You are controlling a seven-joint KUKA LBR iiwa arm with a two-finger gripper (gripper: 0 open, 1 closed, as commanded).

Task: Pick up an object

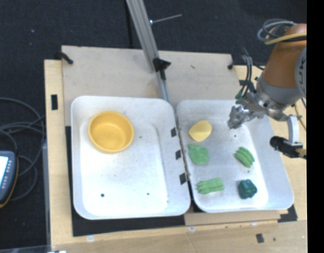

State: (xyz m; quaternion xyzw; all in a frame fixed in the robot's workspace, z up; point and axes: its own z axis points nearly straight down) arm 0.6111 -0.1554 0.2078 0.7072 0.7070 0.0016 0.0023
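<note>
Objects: five small things lie in the right bin (278, 191), none of them between the claw's fingers.
Nearest row: a ridged green piece (210, 185) towards the bin's left side, and a dark green pepper (247, 188) to its right, near the front rim.
Middle row: a lumpy green piece (198, 154) by the bin's left wall, and a slim green pepper (245, 156) well apart from it on the right.
Farther back: a yellow lemon-like piece (200, 130), just behind the lumpy green piece.
Left bin (125, 194): a yellow bowl (111, 131) upright in its far left part.
Claw (235, 121): over the far part of the right bin, right of the yellow piece; whether it is spread or pressed together, I cannot tell.
Arm (283, 62): grey and orange, coming in from the right.
Bench (114, 62): pale board under both bins.
</note>
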